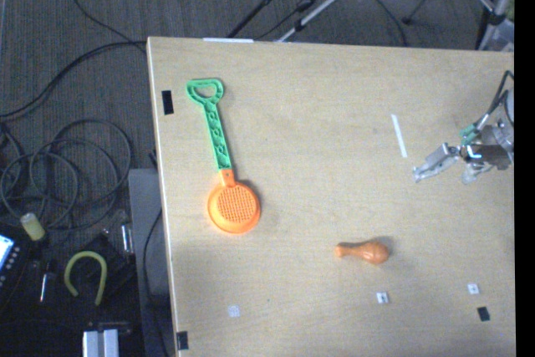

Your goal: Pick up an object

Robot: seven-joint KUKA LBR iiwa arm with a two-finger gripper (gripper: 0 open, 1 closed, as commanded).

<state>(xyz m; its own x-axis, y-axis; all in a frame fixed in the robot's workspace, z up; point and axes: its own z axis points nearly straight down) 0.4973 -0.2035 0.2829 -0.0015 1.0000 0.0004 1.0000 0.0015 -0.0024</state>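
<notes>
My gripper (428, 167) sits at the right side of the board (334, 113), low, tips pointing left. Fingers look spread narrow with nothing between them; hand is empty.

2 candidates on the board. The orange pear-shaped piece (365, 251) lies below and left of my tips, near, thin neck pointing left, fat end right. The sieve (224, 171), with green handle and orange round head, lies well apart on the left side, handle running up toward the far edge.

A short white strip (399, 136) lies just above-left of the tips; flat, poor target.

Judgement: take the pear piece, the closer one. To do it well, I would centre over the fat end, turn the wrist so the fingers close across its short width, open wider first, descend straight. Risk: rounded shape may roll or squirt out if I pinch off-centre or catch the neck.
</notes>
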